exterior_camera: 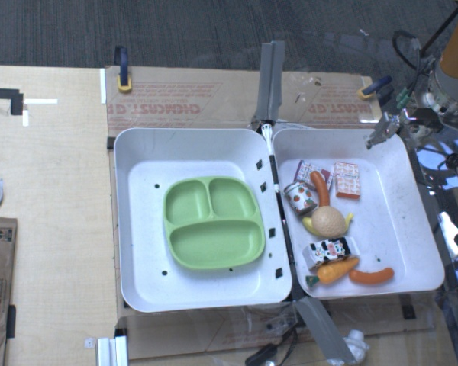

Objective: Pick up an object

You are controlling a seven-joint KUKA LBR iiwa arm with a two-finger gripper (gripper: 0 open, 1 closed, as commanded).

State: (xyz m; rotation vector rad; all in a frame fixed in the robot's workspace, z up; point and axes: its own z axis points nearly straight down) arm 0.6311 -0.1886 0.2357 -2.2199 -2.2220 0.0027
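One long orange toy sausage (pixel 371 275) lies in the right white bin (pixel 412 227), its axis running left-right, ends slightly upturned. Whether the gripper (pixel 389 128) is parted: cannot tell.

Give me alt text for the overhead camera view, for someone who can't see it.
Two shallow white bins sit side by side on a bench: the left bin holds a green divided plate, and the right bin holds a cluster of small toy foods, including a carrot and a sausage. The robot's pincer hovers at the right bin's far right corner.
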